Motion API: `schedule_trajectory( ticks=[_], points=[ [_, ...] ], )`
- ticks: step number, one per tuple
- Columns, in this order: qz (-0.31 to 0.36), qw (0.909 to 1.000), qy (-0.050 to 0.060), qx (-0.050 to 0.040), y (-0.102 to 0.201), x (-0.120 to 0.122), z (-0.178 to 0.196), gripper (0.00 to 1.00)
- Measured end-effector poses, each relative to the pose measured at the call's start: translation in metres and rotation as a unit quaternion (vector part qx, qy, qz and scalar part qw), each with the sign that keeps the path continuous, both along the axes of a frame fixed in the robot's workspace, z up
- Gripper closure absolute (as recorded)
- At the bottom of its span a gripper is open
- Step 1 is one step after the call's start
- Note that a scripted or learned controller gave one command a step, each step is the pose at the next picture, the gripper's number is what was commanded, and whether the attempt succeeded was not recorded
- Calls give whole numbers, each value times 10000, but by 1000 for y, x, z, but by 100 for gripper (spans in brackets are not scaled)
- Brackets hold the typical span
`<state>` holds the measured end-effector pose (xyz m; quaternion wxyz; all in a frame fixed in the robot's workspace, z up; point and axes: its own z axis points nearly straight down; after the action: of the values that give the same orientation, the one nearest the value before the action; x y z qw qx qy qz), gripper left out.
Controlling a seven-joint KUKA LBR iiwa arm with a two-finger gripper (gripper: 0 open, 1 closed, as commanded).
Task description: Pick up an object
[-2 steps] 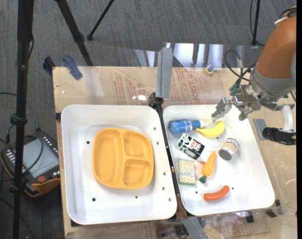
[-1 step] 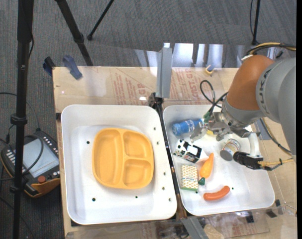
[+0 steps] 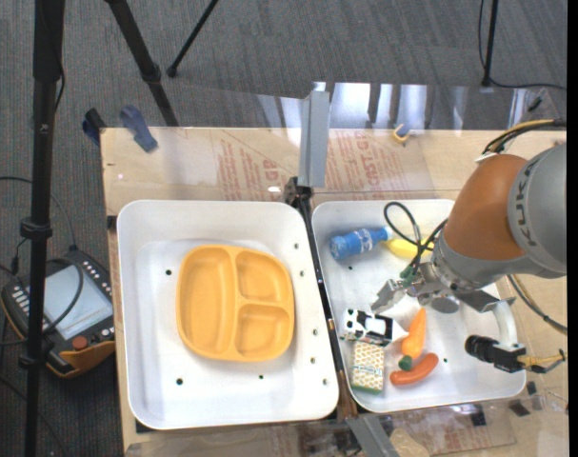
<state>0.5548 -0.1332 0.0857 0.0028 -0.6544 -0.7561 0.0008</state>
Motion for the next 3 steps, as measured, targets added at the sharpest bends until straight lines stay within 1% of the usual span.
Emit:
schedule_trajectory(
  ticks=[1,2,3],
  points=[
    [-283,9995,2,103,-42,-26,3,0],
    [-330,9994,6,45,-49,-28,11,100],
    [-267,9996,23,107,-40,-26,11,0]
  ],
)
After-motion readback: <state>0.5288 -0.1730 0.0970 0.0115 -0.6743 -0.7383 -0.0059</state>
